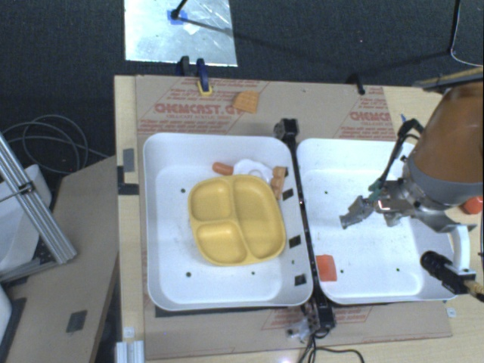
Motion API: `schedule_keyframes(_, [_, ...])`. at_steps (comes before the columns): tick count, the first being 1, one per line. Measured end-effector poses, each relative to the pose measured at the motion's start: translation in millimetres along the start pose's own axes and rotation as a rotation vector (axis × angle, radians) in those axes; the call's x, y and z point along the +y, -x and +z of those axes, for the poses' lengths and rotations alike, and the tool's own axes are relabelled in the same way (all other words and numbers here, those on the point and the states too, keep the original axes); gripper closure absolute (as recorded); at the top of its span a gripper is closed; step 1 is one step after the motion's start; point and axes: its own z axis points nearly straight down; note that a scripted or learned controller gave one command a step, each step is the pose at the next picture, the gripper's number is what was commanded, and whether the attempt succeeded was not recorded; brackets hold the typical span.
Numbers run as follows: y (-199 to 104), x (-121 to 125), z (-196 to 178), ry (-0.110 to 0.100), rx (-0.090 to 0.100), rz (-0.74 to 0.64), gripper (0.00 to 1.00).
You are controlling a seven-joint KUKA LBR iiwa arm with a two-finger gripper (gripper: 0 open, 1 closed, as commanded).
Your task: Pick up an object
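Note:
My gripper [352,218] hangs over the middle of the right bin [363,165], reaching in from the right, and I see nothing in it. A small orange-red block [326,267] lies at the right bin's front left corner, below and left of the gripper and apart from it. In the left bin [170,278] a yellow divided plate [236,221] takes up the centre. Behind the plate lie an orange sausage-shaped piece [223,169], a white piece [253,169] and a tan cork-like piece [278,181].
A tan biscuit-like piece [246,100] lies on the cardboard behind the left bin. A blue and yellow clamp [203,78] grips the bench's far edge. The black divider [299,203] runs between the bins.

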Motion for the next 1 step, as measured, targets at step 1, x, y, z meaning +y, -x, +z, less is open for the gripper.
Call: schedule_keyframes(1, [64.8, 6.9, -87.3, 0.015, -0.009, 0.014, 0.00])
